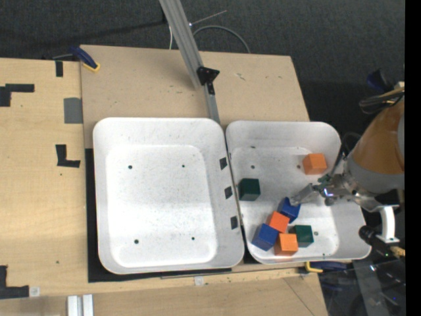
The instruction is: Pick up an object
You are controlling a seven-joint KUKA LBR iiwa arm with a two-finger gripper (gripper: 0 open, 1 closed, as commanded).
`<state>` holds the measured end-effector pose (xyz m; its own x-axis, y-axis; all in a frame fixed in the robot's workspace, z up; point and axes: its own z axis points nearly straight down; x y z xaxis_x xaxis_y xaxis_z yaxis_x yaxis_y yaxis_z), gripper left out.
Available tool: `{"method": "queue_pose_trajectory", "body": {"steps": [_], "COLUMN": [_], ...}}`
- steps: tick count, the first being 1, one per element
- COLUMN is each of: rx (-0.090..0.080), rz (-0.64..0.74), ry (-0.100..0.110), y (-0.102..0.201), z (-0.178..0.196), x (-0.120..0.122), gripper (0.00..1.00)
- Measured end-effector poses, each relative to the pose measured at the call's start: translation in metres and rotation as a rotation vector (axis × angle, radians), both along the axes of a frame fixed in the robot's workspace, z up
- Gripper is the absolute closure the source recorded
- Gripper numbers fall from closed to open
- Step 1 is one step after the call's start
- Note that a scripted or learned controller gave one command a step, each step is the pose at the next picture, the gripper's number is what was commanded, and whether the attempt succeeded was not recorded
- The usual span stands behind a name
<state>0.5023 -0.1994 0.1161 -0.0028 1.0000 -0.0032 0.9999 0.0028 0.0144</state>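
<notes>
Two shallow white bins sit side by side on the tan wooden bench [164,84], and the action is all in the right bin [276,133], where the grey arm [378,157] reaches in from the right. Its gripper [304,195] hangs low just above a blue cube [288,209], though whether it is open or closed cannot be told. That cube touches an orange cube [279,222] in a cluster with another blue cube [265,236], an orange one [287,243] and a dark green one [303,235]; a green cube [248,189] and an orange cube [314,163] sit apart.
</notes>
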Motion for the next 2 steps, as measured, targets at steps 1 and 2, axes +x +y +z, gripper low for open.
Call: {"method": "queue_pose_trajectory", "body": {"steps": [1,2], "rx": [0.0,0.001], "rz": [-0.002,0.0], "ry": [-0.004,0.01], "y": [0.0,0.005], "z": [0.009,0.071], "x": [0.001,0.002], "gripper": [1.0,1.0]}}
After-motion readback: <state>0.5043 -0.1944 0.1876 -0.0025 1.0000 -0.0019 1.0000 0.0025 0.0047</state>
